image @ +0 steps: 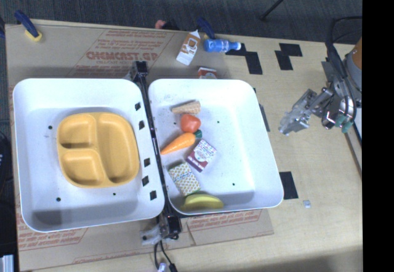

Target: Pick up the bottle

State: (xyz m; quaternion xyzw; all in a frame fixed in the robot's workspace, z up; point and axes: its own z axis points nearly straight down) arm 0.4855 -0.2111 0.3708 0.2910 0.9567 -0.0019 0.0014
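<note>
bottle (220, 46) | blue, white cap | lying flat | bench, beyond right bin

Glossy yellow plastic tray (98, 149), matt cardboard (123, 49).

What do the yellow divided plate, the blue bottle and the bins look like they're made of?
The yellow divided plate: probably moulded plastic, matte to slightly glossy, one even colour with soft rounded ridges. The blue bottle, lying on the bench behind the right bin: likely clear-tinted plastic, too small to be sure. The right bin and left bin: smooth white plastic, apparently thin, with rounded corners and faint sheen.
</note>
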